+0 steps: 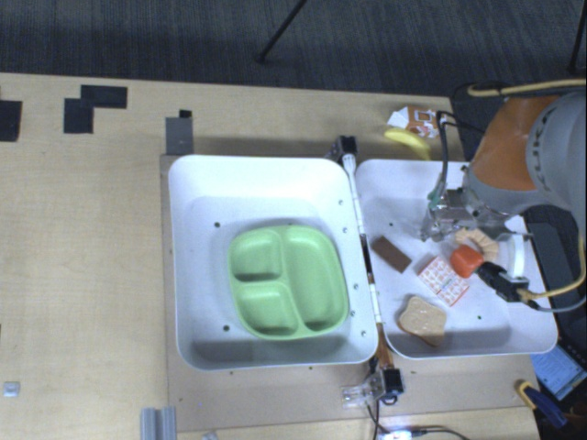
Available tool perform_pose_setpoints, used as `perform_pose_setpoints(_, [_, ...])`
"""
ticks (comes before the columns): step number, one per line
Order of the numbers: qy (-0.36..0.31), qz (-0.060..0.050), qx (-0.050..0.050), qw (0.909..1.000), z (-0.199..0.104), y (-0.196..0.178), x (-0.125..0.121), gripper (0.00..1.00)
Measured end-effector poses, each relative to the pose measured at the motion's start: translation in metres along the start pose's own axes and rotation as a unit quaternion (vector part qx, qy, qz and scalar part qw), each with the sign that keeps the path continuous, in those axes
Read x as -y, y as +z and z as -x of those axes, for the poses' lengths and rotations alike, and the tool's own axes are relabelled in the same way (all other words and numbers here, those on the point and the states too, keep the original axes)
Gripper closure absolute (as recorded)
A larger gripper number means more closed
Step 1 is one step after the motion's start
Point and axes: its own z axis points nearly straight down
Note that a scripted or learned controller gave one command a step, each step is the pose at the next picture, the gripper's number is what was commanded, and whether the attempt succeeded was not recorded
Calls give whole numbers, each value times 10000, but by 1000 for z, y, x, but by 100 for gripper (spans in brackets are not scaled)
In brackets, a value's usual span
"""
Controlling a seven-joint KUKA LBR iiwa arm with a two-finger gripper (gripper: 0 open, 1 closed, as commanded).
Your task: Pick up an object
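The object to pick is undecided: candidates lie in the right bin (404,186), all close below and beside your gripper (447,218). In the camera view, the gripper hangs low over that bin's upper middle; whether it is open or closed, or grasping anything, cannot be told.

Just beside it, toward the arm, sit an orange-red piece (466,261) and a pale item (478,240), touching each other. A patterned red-and-white packet (444,281), a brown block (392,254) and a tan bread-like piece (422,318) lie further below.

Your risk, as a judgement: closely packed items may be nudged or pinched together, and the flat packet may slip.

The left bin (193,246) holds a green divided tray (287,280). Both rest on a pale wooden bench (83,273) beside dark carpet (138,16).
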Motion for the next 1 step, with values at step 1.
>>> perform_pose_setpoints(1, [-2, -2, -1, 10000, 0, 0, 0, 0])
